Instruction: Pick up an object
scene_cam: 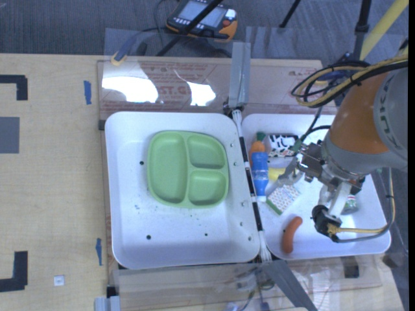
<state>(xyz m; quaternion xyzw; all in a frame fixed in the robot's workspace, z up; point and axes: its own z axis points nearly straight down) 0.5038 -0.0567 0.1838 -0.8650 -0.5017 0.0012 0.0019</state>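
Observation:
My gripper [297, 168] hangs over the middle of the right bin [373, 238], above a yellow item [277, 173] and a green-and-white checked packet [283, 197]. A blue bottle with an orange cap [260, 167] lies along the bin's left wall. Behind the gripper sits a black-and-white patterned object [281, 144]. An orange sausage-shaped toy [290, 233] lies near the front edge. A small green thing [351, 204] peeks out under the wrist. Nothing shows between the gripper's tips.
The left bin [123, 232] holds a green divided plate [188, 168] in its middle. A raised divider [249, 193] separates the two bins. The grey and orange arm [369, 128] covers the right bin's back right part.

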